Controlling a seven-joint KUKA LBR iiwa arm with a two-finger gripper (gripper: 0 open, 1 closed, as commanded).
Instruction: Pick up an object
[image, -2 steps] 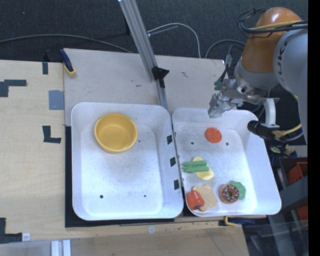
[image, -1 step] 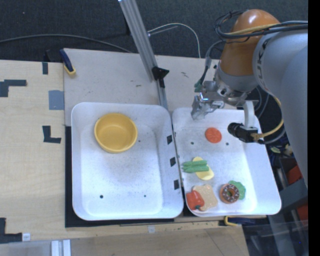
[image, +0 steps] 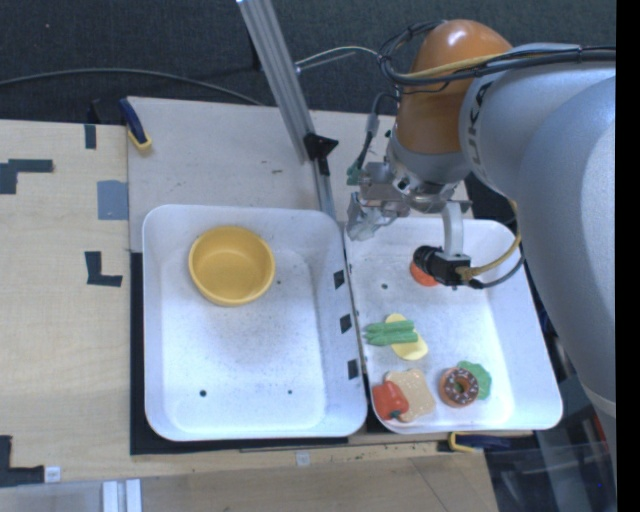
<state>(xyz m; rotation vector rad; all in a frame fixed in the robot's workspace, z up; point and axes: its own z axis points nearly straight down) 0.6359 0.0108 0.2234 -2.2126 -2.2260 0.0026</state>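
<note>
The right bin (image: 500, 330) holds several toy foods. A green bean on a yellow piece (image: 396, 336) lies mid-bin. A slice of toast with a red pepper (image: 402, 396) sits at the front. Beside it is a brown donut on a green leaf (image: 463, 385). An orange-red piece (image: 422, 272) is partly hidden behind a black part of the wrist. My gripper (image: 360, 222) hangs over the bin's far left corner, well behind the foods, and I see nothing in it. A yellow bowl (image: 232, 264) sits in the left bin (image: 250, 390).
A slanted metal pole (image: 290, 100) rises behind the divider between the bins. The big grey arm (image: 560, 170) covers the right bin's far right side. A blue and yellow clamp (image: 135, 124) lies on the bench at the far left.
</note>
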